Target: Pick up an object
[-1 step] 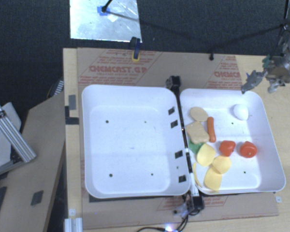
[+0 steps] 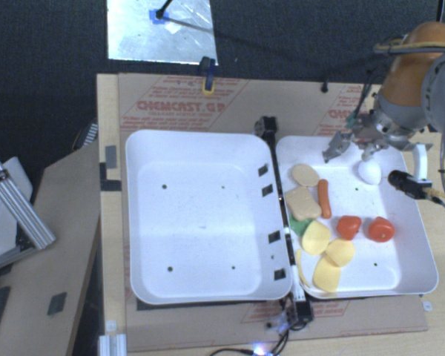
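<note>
Hand [image 2: 353,147]: at the far edge of the right bin, on the grey arm [image 2: 423,87] that comes in from the right. Its two fingers are spread apart, tips pointing down toward the bin's back wall. Nothing sits between them. The nearer fingertip hangs just beside the egg; whether it touches I cannot tell.

Right bin [image 2: 419,273]: white, shallow, holding all the loose items.
- Egg [image 2: 369,171]: white, near the back, just below the hand.
- Tan round piece [image 2: 305,174]: at the back left, close to the divider.
- Tan slab [image 2: 302,203]: like a bread slice, just in front of the round piece.
- Carrot [image 2: 324,198]: orange, slender, lying front to back, touching the slab's right side.
- Tomato [image 2: 348,227]: red-orange, mid-bin.
- Red item [image 2: 380,230]: rounded, just right of the tomato, a small gap between them.
- Green piece [image 2: 298,226]: mostly hidden under the slab and the yellow pieces.
- Yellow pieces [image 2: 328,258]: three, clustered and touching one another, toward the front left corner.

Left bin [image 2: 141,221]: white, same shape, its floor showing a few small dark dots.

Surface [image 2: 178,102]: brown printed board under both bins, with a yellow clamp [image 2: 207,76] on its far edge.
</note>
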Robot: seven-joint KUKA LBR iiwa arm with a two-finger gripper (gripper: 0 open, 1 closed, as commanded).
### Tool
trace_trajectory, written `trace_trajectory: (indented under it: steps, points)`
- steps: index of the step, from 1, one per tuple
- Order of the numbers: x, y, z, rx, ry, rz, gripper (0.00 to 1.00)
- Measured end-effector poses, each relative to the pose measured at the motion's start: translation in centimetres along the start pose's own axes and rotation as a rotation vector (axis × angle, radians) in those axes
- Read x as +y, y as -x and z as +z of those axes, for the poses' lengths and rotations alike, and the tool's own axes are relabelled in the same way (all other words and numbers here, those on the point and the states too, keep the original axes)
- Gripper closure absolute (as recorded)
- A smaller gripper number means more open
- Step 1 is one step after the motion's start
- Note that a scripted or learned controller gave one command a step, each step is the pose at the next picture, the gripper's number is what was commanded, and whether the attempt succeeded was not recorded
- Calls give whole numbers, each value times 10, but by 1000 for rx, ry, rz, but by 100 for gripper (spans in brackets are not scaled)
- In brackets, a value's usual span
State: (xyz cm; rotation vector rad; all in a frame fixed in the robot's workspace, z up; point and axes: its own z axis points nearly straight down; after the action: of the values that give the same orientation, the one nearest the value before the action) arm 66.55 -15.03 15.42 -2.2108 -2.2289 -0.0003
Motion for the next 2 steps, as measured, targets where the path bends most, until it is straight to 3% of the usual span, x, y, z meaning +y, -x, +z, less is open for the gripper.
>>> trace_trajectory:
  steps: [1, 2]
  points:
    - [5, -48, 70, -2, 6, 2, 0]
    - [-44, -52, 70, -1, 0, 8, 0]
